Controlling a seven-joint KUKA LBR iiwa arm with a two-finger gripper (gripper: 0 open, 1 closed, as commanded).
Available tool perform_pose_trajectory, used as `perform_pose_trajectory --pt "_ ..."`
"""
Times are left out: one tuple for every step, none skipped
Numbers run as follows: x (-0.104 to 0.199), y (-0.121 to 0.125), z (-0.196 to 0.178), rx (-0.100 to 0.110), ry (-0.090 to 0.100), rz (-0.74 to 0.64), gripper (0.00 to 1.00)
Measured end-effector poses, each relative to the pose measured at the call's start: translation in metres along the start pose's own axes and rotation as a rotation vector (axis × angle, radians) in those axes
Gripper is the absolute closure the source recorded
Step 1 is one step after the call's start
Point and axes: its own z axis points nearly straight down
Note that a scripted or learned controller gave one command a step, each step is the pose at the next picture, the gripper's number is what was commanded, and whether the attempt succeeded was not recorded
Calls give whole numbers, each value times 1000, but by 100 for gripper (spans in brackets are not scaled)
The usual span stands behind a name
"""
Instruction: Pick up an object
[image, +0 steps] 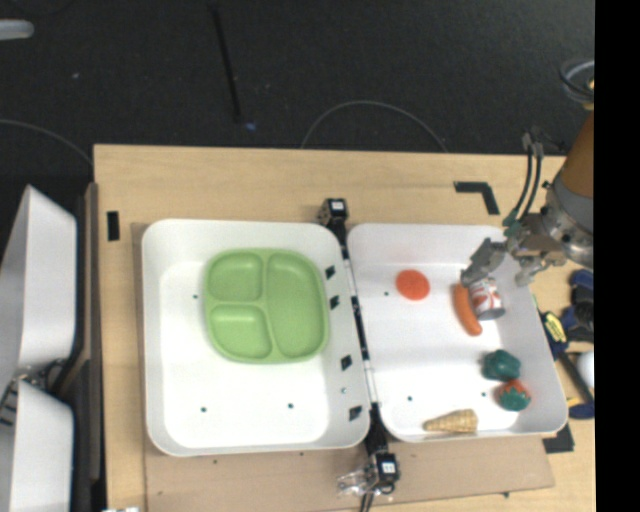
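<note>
Reaching in from the right, gripper (487, 283) sits low in the right bin (400, 330), fingers spread wide, nothing visibly between them. Orange carrot-like piece (466, 311) lies just beside its tips, on the near-left. Red round object (413, 285) lies farther left.

I have one fixed camera, high above the bench (250, 175), looking down at a slant on both white bins (170, 330), arm (575, 190) entering right.
</note>
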Motion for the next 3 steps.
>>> perform_pose_trajectory --pt "0 2 -7 -12 -2 -3 0" --pt "1 2 35 -8 -3 -1 0" --pt "-3 3 98 -7 -2 -1 0"
